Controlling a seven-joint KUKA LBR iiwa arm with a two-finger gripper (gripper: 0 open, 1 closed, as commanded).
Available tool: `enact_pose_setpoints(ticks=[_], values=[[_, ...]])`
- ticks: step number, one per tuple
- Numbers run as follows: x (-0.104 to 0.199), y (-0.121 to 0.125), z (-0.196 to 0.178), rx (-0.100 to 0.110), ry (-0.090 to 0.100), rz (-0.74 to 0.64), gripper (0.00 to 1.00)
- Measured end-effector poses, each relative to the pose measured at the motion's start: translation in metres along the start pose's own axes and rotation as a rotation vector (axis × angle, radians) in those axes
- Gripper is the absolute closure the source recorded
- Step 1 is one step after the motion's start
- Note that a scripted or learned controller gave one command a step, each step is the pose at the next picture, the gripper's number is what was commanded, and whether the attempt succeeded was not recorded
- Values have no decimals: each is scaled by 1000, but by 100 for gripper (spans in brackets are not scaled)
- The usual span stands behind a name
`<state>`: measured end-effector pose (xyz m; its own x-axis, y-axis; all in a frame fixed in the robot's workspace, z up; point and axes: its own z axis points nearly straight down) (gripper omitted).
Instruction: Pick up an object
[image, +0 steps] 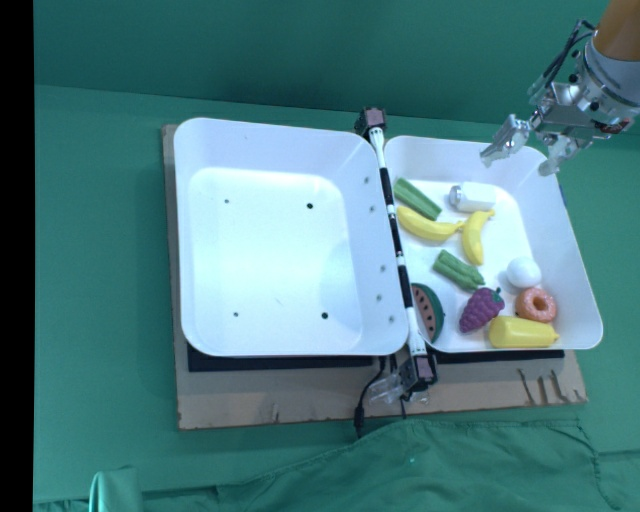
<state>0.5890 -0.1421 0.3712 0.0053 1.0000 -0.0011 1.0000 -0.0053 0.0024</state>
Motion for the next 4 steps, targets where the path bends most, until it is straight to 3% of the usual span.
enact_pose_setpoints(ticks=[1, 2, 3, 4], values=[[-43, -88, 51, 9, 0, 8, 0], [-36, -106, -147, -18, -7, -2, 0], [-28, -28, -249, -13, -6, -5, 0], [-22, 26, -260, -6, -4, -4, 0]])
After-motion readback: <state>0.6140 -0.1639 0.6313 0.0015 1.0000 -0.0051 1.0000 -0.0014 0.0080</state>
